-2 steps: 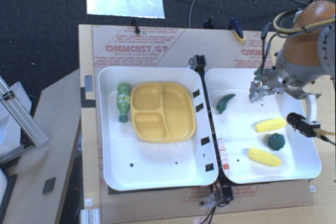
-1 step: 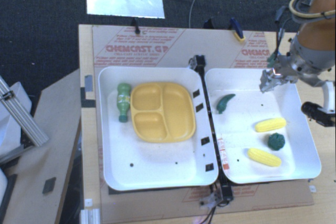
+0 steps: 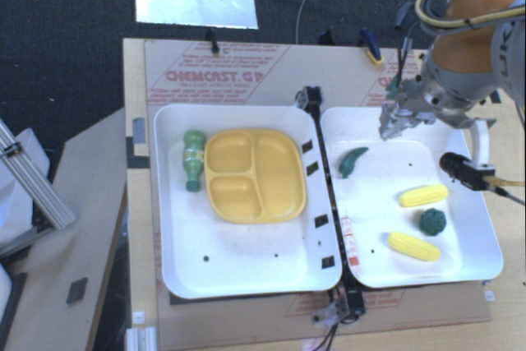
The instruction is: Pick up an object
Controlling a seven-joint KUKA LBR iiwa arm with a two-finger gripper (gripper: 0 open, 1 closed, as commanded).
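1. Gripper (image 3: 393, 126) hovers at the right bin's (image 3: 460, 271) far edge; finger state: cannot tell.
2. Green pepper (image 3: 353, 161) lies just below-left of the fingers; both corn cobs (image 3: 423, 196) well apart.
3. Risk: a straight descent lands beside the pepper and closes on nothing.

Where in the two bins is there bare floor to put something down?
Left bin: the front strip below the yellow tray. Right bin: the middle, between the green pepper and the corn cobs. Crowded: its right side, around the broccoli.
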